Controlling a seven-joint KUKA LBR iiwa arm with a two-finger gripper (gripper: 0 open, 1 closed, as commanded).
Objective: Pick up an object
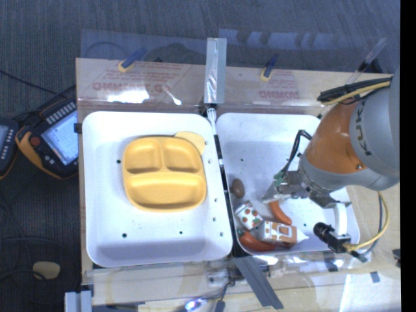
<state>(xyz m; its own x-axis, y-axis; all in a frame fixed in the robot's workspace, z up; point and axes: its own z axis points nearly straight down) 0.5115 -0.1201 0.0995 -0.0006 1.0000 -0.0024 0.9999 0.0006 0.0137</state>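
Observation:
The arm reaches in from the right over the right bin, and my gripper hangs low near the bin's front half. Just below it lies a small orange carrot-shaped piece. To its left sit a brown oval object and a small white carton with red and green print. A brown and white box and a red piece lie against the front wall. Nothing shows as lifted off the bin floor.
The left bin holds a yellow divided tray with a pale yellow piece at its back right corner. A raised divider separates the bins. A handheld pendant lies off the bench at left.

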